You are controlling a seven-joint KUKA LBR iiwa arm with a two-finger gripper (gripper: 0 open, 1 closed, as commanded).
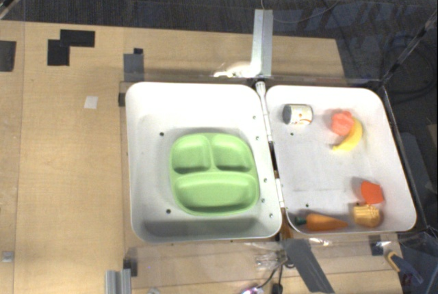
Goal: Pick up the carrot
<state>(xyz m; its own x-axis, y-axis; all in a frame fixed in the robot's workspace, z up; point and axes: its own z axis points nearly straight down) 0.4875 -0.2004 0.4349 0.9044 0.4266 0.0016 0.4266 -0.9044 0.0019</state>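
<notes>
As the carrot (pixel 324 222) lies flat on the floor of the right bin (pixel 321 169), pressed close to the bin's near wall at about 7 o'clock of that bin, nothing of the pick appears done. Its long axis runs roughly 9-to-3, dark green top toward 9 o'clock, orange tip toward 3 o'clock.

Neighbours: a tan-yellow piece (pixel 367 215) sits just beside the tip, at 3 o'clock of the carrot; an orange-red block (pixel 370 191) stands just above that, at about 2 o'clock. Well apart, toward 12 to 1 o'clock, a banana (pixel 349 138) lies touching a pinkish-red item (pixel 341 121). A small can on its side (pixel 297 114) lies at 11 o'clock, near the bin's far left corner.

Left bin (pixel 147 149), at 9 o'clock, carries a green divided plate (pixel 214 171). Both bins rest on the desk (pixel 61 169).

Gripper state: cannot tell from this frame; nothing is grasping the carrot.

Judgement: task at its start. Approach, descent, closing on the carrot and lift are all left. Wall close along the carrot's near side and the tan piece near its tip may crowd a grasp.
</notes>
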